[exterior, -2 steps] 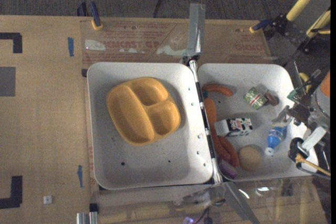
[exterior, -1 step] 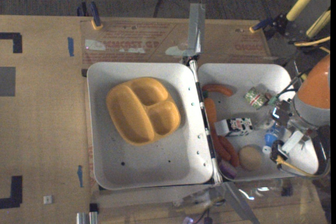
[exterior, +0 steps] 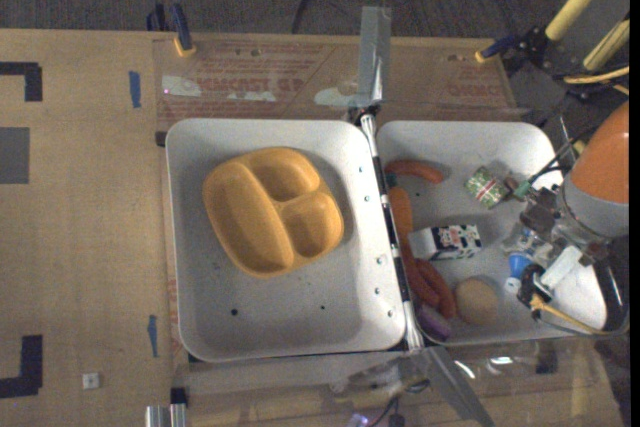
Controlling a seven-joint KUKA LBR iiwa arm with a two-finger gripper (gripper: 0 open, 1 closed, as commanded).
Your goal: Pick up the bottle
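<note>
Bottle, small, blue-capped [exterior: 517, 264], lies by the shallow white right bin's [exterior: 450, 145] right edge, under the grey gripper [exterior: 536, 260]; its grip can't be made out. Brown round potato [exterior: 478, 301] crowds its left.

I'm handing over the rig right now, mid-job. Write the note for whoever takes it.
Gripper: low over the right side of the right bin; no item visibly in its grasp.
Bottle: probably the blue item beside the gripper, partly hidden; the green-and-red container is the other candidate.
Done: nothing lifted.
Left: confirm the bottle, grasp, lift.
</note>
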